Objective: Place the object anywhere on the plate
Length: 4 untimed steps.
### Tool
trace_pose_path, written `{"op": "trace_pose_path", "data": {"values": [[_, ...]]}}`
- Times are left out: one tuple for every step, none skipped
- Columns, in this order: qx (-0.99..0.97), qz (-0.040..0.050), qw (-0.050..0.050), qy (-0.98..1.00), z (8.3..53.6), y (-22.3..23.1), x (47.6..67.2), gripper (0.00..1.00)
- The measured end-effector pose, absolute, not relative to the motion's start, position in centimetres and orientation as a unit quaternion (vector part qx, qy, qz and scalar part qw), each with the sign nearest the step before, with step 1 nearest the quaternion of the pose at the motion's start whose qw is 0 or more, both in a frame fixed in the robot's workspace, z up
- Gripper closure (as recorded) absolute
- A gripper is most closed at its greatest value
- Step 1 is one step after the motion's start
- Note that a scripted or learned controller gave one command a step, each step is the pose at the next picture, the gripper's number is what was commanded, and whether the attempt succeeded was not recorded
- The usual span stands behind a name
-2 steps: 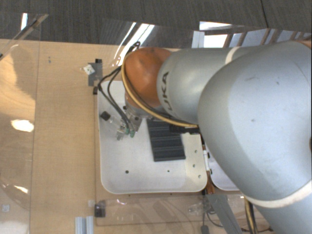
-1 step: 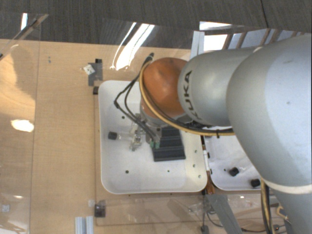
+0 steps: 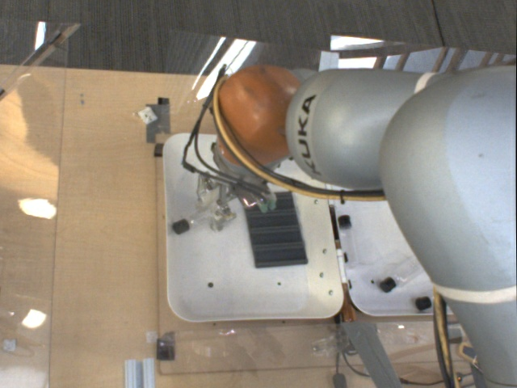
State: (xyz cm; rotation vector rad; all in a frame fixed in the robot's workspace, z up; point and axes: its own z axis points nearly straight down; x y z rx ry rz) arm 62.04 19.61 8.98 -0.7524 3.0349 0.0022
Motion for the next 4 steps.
{"op": "trace_pose_path", "data": {"values": [[-0.455, 0.0014, 0.003, 0.89, 11.8, 21.4, 52.3, 1.0], [-0.567, -0.0056, 0.022, 0.823, 9.4, 16.8, 50.2, 1.0], [-0.565, -0.0048, 0.026, 0.825, 10.3, 17.1, 50.5, 1.0], [-0.564, -0.0037, 0.029, 0.826, 11.2, 17.3, 50.7, 1.0]]}}
